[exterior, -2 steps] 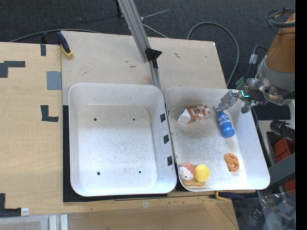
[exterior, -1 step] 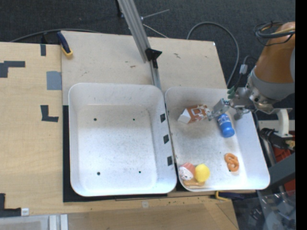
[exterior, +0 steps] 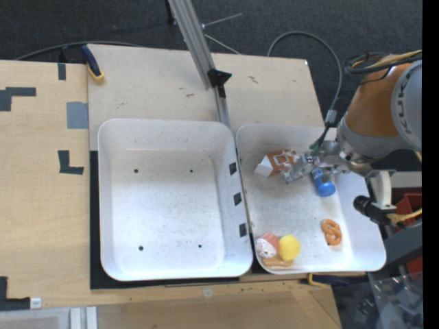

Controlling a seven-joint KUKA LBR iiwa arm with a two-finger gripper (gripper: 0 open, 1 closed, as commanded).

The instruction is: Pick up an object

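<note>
The end effector (exterior: 296, 173) sits low in the right bin (exterior: 370, 252), beside a white-and-orange carton (exterior: 276, 162) and a blue object (exterior: 323, 183). Whether it is spread or pinching anything, I cannot tell.

Wooden bench top (exterior: 41, 184) w/ grey and black tape marks (exterior: 77, 114) at left; blue-and-yellow clamp (exterior: 92, 63) on far edge of lighter board (exterior: 158, 81). Slanted metal rail (exterior: 195, 36) from top centre down to gap betw. bins, black bracket (exterior: 219, 77) partway along. Dark carpet (exterior: 309, 5) behind, thin black cable (exterior: 309, 43) looping over it upper right.
</note>
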